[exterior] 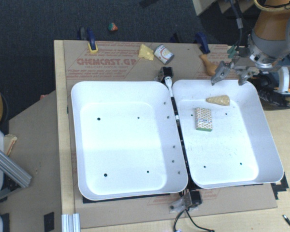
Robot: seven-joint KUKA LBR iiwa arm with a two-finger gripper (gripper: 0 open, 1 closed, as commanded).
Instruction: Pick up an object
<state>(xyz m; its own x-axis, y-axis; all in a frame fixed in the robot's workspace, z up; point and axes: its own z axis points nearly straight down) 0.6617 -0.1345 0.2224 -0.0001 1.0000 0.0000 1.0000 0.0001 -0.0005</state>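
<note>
We are at the approach – nothing is gripped yet.

Going left to right: the left bin (pixel 121 139) is bare; in the right bin (pixel 232 153) a patterned block (pixel 203 119) stands with its long axis running near to far, and just beyond it a tan lump (pixel 218 100) lies crosswise, its narrower end pointing left. The gripper (pixel 230 74) hovers over the far rim, fingers spread – next we would lower it astride one piece.

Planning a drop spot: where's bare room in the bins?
Left bin: floor all bare. Right bin: near half bare, below the patterned block. Crowded at its far end: tan piece, block, end effector over the far rim.
</note>
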